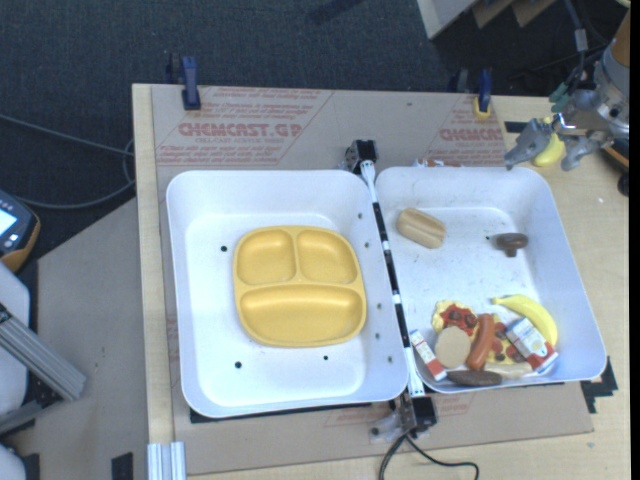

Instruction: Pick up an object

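Jaws (545, 148) pinch a small yellow object (547, 149) over the desk's far right corner, beyond the right bin (570, 258); remaining items lie nearer, toward its near edge.

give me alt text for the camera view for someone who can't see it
The gripper holds a small yellow object above the far right corner of the right bin, which contains a bread roll, a banana and a heap of toy food. The left bin holds a yellow divided plate.
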`<state>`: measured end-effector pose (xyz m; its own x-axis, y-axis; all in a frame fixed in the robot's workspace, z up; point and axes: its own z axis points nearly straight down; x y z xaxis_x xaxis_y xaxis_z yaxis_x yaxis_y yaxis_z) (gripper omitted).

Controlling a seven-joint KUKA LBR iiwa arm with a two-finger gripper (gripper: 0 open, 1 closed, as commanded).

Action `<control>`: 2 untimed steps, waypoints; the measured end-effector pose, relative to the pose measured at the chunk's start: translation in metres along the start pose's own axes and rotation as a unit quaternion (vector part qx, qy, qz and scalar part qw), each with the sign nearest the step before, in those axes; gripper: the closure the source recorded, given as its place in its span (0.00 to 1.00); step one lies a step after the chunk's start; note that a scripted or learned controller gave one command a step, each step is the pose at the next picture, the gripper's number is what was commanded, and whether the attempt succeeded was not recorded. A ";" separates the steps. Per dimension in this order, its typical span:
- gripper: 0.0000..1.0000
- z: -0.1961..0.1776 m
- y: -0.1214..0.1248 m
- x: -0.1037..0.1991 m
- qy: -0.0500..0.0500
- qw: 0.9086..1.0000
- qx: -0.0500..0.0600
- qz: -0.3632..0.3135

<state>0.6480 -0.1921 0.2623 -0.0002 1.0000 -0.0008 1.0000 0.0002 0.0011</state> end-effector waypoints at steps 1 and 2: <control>0.00 0.151 -0.066 -0.029 0.003 1.000 0.009 0.003; 0.00 0.179 -0.135 -0.025 0.005 1.000 0.004 0.000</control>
<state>0.5130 -0.2176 0.0830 -0.0007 1.0000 0.0097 1.0000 0.0008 -0.0069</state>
